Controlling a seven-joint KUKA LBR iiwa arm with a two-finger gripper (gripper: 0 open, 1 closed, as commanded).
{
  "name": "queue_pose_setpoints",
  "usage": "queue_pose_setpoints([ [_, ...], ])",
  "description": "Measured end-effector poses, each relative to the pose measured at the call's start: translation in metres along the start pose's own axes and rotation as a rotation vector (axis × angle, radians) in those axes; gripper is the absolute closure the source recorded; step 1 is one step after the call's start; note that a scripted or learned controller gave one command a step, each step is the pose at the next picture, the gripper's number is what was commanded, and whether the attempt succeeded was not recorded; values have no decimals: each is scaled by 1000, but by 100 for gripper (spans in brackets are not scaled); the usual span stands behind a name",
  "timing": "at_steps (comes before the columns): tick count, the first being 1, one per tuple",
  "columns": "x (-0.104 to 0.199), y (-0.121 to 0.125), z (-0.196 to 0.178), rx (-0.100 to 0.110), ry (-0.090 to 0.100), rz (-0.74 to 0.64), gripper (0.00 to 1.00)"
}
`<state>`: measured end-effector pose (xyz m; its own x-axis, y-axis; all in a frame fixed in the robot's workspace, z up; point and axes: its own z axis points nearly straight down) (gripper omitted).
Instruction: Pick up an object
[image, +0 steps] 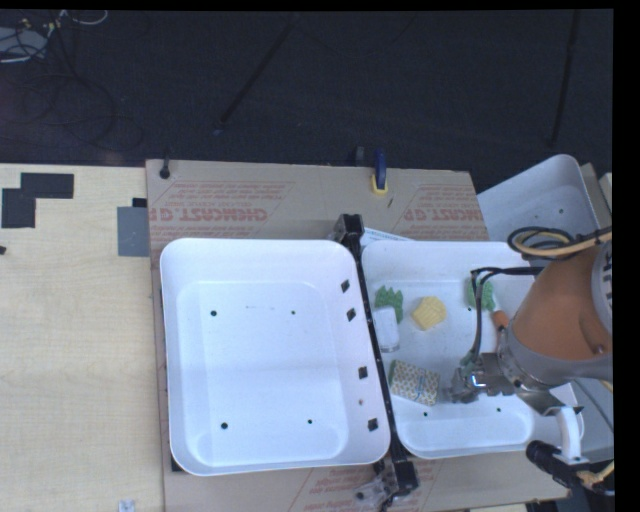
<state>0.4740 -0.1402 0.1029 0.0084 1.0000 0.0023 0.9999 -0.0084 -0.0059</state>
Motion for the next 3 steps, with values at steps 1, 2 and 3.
queue_pose_setpoints([
  [1,-1,0,-9,2,0,6,100],
  [2,-2,-1,-19,3,1,11,100],
  [3,40,55,-183,-24,-4,-16,100],
])
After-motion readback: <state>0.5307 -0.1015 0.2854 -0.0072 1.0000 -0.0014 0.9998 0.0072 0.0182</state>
